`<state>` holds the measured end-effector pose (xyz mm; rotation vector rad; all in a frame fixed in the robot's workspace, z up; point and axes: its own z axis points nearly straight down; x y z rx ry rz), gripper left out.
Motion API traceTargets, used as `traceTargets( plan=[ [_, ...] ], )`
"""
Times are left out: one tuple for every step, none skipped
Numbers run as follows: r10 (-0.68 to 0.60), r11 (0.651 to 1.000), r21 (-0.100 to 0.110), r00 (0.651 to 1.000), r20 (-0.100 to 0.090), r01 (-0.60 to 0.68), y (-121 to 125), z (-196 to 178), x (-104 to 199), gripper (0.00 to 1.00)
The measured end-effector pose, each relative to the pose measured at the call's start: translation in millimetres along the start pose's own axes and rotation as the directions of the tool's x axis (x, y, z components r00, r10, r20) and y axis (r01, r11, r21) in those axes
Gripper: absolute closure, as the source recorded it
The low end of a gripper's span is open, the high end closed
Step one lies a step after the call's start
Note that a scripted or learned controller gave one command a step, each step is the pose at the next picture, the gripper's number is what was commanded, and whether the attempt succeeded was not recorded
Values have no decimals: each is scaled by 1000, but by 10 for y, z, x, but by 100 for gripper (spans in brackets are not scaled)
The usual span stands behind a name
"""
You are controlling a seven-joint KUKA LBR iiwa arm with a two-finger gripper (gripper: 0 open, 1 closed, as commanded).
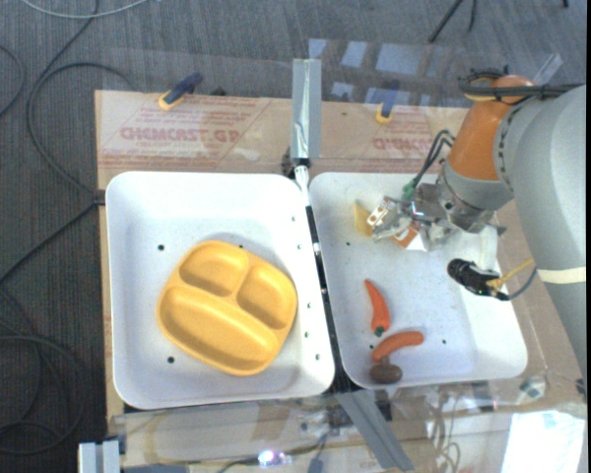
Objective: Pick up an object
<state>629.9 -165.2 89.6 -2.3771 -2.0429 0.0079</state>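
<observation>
My gripper [396, 221] is low over the far part of the right bin [492, 358], reaching in from the right. A pale yellow wedge [362, 217] lies just left of it, touching or nearly touching its tip. A small orange piece [412, 240] shows right beneath the gripper. Nearer the front lie a red chili pepper [377, 306], an orange-red sausage-shaped piece [399, 343] and a small brown lump [385, 371].
The left bin [138, 225] holds a yellow divided plate [229, 305]. A raised divider [315, 254] separates the two bins. A black connector with a yellow cable [473, 275] hangs from the arm over the right bin's right side.
</observation>
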Motion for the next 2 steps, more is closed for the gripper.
traceTargets(
  plan=[
    [-3,1000,11,1000,5,2,-25,-63,-4,100],
    [104,995,5,995,4,-104,87,-733,405,100]
  ],
)
